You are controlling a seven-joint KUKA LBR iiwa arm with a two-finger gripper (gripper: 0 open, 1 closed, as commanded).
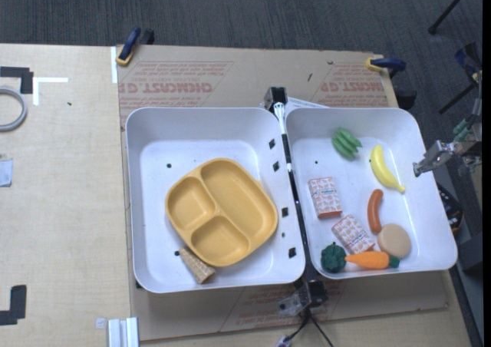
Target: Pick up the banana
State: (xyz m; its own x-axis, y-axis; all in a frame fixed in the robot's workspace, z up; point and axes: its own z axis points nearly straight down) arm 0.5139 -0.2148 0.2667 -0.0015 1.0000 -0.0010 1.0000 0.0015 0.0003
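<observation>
The banana (386,168) is yellow and lies at a slant in the upper right part of the right bin (430,255), close to its right wall. It lies on the bin floor and nothing touches it. A green vegetable (346,143) is just up and left of it, and a red sausage (374,209) is just below it.
The right bin also holds two small snack boxes (325,196), a tan bun (394,240), a carrot (367,260) and broccoli (332,258). The left bin (146,184) holds a yellow divided plate (221,211) and a brown piece (196,266). A grey metal bracket (435,156) juts over the right bin's right rim.
</observation>
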